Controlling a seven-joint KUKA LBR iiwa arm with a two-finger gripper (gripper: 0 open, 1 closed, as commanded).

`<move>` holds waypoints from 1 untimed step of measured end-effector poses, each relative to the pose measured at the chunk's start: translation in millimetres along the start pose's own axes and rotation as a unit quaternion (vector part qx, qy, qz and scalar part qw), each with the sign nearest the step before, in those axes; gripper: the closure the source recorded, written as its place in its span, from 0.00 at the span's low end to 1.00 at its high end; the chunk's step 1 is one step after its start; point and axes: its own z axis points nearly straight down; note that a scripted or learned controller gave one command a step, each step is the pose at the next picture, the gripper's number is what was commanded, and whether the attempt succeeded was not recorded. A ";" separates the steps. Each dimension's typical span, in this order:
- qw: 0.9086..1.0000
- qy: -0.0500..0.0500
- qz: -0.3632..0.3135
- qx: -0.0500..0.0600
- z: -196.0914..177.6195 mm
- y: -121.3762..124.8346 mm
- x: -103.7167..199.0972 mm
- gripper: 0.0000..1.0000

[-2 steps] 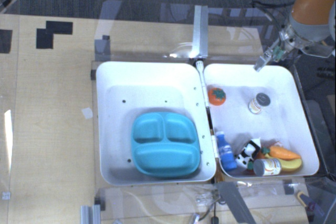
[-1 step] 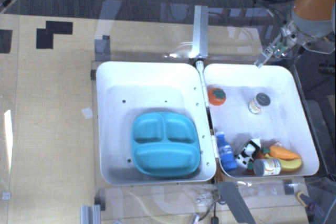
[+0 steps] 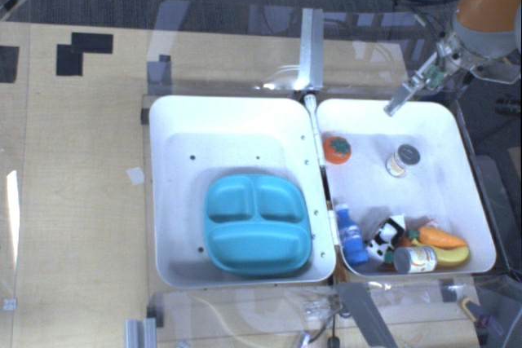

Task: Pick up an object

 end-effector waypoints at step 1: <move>0.999 0.008 0.050 0.009 150.4 -9.5 7.0 0.00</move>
